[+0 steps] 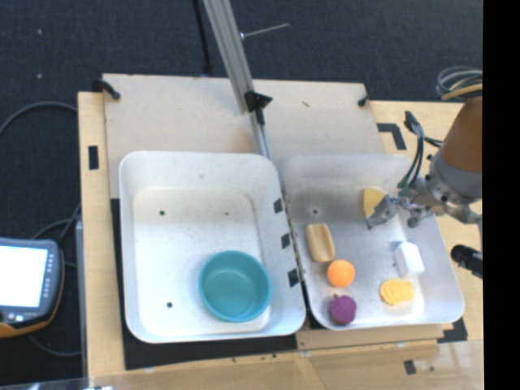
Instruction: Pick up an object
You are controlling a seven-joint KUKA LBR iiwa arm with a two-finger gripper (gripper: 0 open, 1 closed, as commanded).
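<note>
In the right bin (431, 299) lie a yellow wedge (371, 199), a tan bread roll (320, 242), an orange ball (341, 273), a purple fruit (342, 308), a yellow ridged piece (396, 292) and a white block (408, 258). My gripper (397, 213) hangs over the upper right part of this bin, open. Its left finger is just beside the yellow wedge's lower right edge. The white block lies a little below the gripper. Nothing sits between the fingers.
The left bin (162, 185) holds a teal bowl (236, 285) near its front right. A slanted metal pole (236, 55) rises behind the bins. The arm's orange band (465, 140) is at the right edge. A tablet (24, 283) lies off the bench at left.
</note>
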